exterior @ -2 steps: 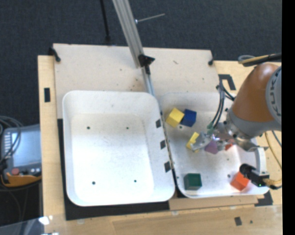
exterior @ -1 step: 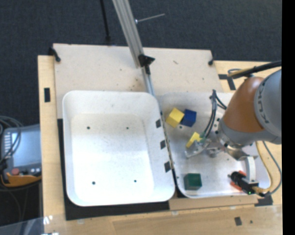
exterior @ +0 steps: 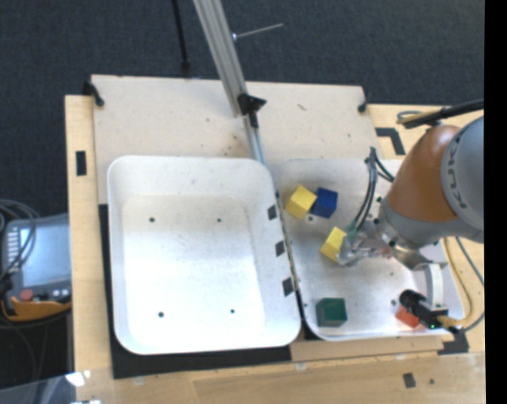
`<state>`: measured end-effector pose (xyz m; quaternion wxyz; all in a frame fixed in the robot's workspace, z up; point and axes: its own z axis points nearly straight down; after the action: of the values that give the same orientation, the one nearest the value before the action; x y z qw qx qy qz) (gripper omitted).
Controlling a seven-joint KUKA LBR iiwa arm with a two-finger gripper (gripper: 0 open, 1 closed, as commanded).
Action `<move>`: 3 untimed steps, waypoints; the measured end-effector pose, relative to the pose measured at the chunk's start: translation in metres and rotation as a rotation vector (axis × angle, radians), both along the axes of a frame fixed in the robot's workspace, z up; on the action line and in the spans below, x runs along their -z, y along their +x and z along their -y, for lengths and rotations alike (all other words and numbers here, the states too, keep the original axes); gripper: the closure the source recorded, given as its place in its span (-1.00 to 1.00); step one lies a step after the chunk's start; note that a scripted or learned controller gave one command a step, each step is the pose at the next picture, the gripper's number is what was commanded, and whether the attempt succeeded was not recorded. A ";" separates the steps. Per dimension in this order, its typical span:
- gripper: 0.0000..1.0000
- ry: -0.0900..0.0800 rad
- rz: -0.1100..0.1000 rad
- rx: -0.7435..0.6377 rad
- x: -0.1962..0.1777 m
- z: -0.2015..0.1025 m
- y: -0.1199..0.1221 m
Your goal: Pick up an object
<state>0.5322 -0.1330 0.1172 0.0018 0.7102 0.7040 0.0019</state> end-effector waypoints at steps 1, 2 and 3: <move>1.00 -0.003 0.003 -0.011 -0.062 0.007 0.006; 1.00 -0.002 0.002 -0.011 -0.109 0.014 0.002; 1.00 -0.003 0.003 -0.012 -0.169 0.024 0.007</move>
<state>0.5395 -0.1568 0.2866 0.0040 0.7061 0.7081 0.0018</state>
